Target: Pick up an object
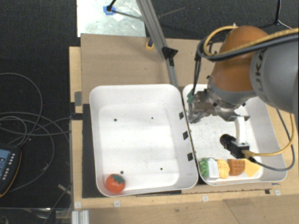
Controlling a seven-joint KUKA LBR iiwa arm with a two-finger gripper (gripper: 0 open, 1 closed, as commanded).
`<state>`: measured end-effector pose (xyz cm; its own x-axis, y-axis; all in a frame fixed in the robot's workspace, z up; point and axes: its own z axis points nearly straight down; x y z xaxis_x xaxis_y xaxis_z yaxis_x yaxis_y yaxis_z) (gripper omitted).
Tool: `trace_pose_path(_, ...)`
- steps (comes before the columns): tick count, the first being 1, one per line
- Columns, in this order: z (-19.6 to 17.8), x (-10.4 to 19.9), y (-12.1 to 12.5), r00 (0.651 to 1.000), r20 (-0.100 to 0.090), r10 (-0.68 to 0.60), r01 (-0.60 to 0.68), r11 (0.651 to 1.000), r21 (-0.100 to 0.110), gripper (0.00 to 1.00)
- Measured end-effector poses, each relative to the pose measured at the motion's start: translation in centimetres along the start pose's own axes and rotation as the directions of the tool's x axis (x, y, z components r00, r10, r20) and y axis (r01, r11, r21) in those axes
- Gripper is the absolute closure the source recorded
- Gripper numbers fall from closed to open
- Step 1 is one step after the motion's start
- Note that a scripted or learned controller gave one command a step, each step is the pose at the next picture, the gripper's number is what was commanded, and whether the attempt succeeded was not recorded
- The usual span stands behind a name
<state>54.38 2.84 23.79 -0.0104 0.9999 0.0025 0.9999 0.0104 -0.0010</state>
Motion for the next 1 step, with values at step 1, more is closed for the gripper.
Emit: trace_pose_path(1,1.08,4.71,-1.60,1.000,0.000,0.000,0.000,1.000,0.000,1.00)
